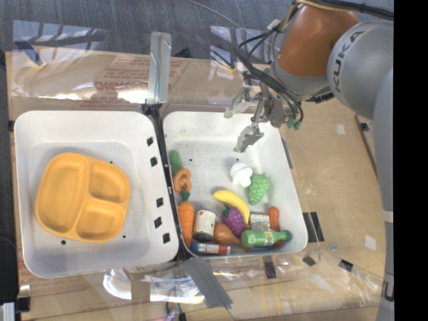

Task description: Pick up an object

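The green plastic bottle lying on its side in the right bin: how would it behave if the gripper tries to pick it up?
The green plastic bottle looks round-bodied, so it may roll from a nudge. Its glossy surface could slip between fingers. Neighbouring toys, like the purple grapes, press close, probably crowding a grasp.

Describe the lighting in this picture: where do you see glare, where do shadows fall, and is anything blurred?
In the camera view, glare streaks the clear plastic sheeting behind the bins and along the front edge; the yellow tray in the left bin carries a soft sheen; the arm throws only a faint shadow on the right bin floor; the pincer looks slightly soft, the toys sharp.
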Available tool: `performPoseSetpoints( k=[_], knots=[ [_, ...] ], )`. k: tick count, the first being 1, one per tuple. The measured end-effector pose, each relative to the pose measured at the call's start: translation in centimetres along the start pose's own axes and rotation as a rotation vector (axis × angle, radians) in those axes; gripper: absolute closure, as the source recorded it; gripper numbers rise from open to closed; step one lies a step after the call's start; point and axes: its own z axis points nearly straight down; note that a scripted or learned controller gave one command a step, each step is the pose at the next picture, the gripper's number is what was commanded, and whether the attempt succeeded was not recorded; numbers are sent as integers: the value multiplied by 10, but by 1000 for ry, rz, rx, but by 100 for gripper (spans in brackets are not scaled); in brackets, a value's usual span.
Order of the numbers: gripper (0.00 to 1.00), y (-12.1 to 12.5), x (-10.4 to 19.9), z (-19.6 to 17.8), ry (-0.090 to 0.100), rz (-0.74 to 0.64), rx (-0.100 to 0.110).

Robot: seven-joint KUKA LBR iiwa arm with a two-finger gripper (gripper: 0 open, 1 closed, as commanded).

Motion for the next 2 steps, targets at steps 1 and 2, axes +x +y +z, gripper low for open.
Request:
performPoseSetpoints(
  k=[1,2],
  knots=[
    [0,-29,62,115,1,-169,-1],
    [0,-42,110,113,-2,-173,-1]
  ],
)
